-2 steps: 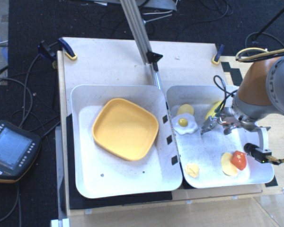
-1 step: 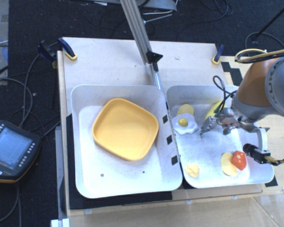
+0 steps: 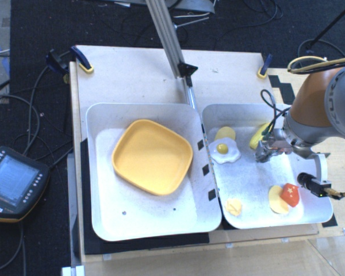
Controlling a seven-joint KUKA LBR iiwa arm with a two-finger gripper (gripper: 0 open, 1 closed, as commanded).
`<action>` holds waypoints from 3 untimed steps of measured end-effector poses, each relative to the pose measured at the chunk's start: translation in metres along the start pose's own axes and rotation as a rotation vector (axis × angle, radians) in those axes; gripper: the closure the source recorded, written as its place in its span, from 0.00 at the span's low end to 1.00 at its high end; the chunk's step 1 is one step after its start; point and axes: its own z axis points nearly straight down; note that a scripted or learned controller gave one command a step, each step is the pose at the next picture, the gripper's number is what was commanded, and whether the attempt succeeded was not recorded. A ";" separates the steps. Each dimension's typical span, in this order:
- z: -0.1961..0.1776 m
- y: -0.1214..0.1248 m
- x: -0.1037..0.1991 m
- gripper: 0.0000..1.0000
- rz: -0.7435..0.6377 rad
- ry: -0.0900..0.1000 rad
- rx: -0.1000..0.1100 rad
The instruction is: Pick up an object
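Note:
The right bin [image 3: 259, 211] holds several toy foods. A fried egg [image 3: 225, 152] lies at its left, with a round yellow piece [image 3: 225, 134] just behind it. A yellow banana-like piece [image 3: 258, 135] lies at the back, partly hidden by the arm. A red piece [image 3: 290, 194] rests on a yellow disc [image 3: 277, 201] at the front right. A small pale yellow chunk [image 3: 234, 207] sits at the front left. My gripper [image 3: 265, 152] hangs low over the bin's middle, right beside the banana-like piece and to the right of the egg.
The left bin [image 3: 103, 211] holds a large yellow square plate [image 3: 153, 156]. A metal pole [image 3: 168, 30] slants down to the bins' shared back edge. The arm's orange band [image 3: 313, 99] and grey wrist cover the right bin's back right corner. Black cables hang by the wrist.

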 end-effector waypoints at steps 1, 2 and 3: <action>-0.048 -0.001 -0.010 1.00 0.000 -0.001 -0.003; -0.099 0.008 -0.016 1.00 0.000 -0.001 -0.004; -0.124 0.009 -0.016 1.00 0.000 0.000 -0.001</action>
